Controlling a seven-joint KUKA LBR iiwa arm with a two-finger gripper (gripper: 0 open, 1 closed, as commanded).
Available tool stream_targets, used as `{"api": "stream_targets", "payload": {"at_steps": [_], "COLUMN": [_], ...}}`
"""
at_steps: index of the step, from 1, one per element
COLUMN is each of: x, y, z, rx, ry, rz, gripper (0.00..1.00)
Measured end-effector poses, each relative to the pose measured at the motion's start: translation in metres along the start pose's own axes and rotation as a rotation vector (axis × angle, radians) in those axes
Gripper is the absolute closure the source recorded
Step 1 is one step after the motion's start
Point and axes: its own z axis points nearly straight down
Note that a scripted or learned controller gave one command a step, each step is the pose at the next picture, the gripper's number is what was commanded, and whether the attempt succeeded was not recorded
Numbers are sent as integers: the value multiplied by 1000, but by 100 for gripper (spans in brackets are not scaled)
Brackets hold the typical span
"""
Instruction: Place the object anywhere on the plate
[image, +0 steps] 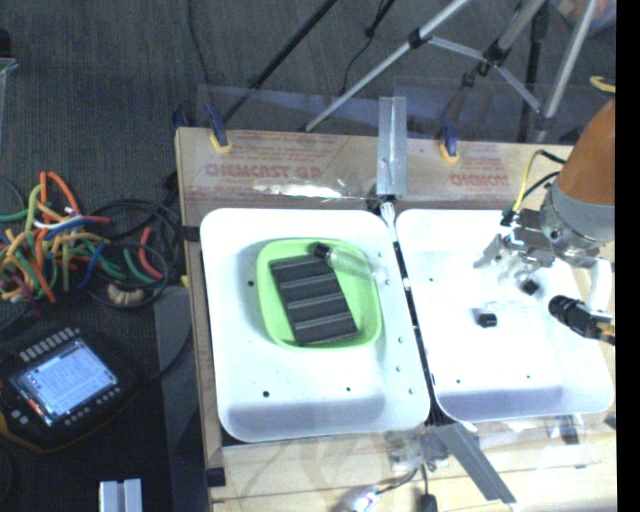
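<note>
Two bins sit on my bench, and in the left one the dark ribbed block (315, 298) already lies flat on the green plate (268, 268), so I judge the placing done, with only the retreat left. Its long axis runs from upper left to lower right. My gripper (528, 262) hangs over the right bin (520, 395), well apart from it; I cannot tell how its fingers stand.

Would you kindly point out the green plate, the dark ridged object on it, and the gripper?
plate (268, 268): camera view, bare green rim at its left.
ridged object (315, 298): camera view, middle of its dark top.
gripper (512, 252): camera view, between its fingertips, over the right bin.
</note>
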Motion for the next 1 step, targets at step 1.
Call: {"api": "stream_targets", "payload": {"at_steps": [1], "x": [0], "y": [0], "z": [0], "rx": [0], "ry": [0], "rz": [0], "gripper": [0]}}
